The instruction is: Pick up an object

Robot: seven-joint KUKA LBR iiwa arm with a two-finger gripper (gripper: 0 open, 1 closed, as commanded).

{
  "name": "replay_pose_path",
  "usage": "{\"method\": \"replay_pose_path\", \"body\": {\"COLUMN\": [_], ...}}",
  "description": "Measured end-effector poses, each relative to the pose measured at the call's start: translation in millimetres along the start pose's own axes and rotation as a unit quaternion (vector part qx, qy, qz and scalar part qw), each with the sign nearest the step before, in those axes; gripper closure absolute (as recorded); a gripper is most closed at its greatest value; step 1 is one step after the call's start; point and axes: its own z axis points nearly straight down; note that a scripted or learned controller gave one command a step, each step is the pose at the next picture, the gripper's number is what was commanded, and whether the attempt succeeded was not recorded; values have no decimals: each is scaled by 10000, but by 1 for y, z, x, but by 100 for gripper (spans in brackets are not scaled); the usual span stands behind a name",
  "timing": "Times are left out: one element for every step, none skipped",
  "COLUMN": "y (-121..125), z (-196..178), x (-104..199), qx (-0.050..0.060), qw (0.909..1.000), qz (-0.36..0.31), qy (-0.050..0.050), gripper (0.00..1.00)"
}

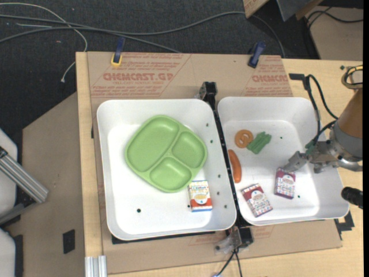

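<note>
Now the gripper (300,161) hovers near the right bin's (271,104) right edge. Its grip is unclear. The purple packet (285,184) lies just beside it, toward the bin's front edge

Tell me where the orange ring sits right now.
The orange ring lies in the right bin, toward its upper left, right beside the green toy and just above the orange sausage.

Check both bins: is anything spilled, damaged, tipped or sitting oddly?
Nothing looks spilled or broken. The green divided plate lies flat but skewed in the left bin. The orange hot dog lies against the right bin's left wall. The small cartons lie at mixed angles, typical loose clutter.
</note>
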Motion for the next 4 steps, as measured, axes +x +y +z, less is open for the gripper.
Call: {"method": "replay_pose_path", "body": {"y": [1, 7, 17, 18], "z": [-14, -59, -115, -167], "x": [-1, 3, 9, 9], "qx": [-33, -51, -61, -61], "qw": [10000, 10000, 10000, 10000], "qz": [2, -4, -9, -5], "qy": [-14, -28, -30, -32], "gripper": [100, 100, 100, 100]}}
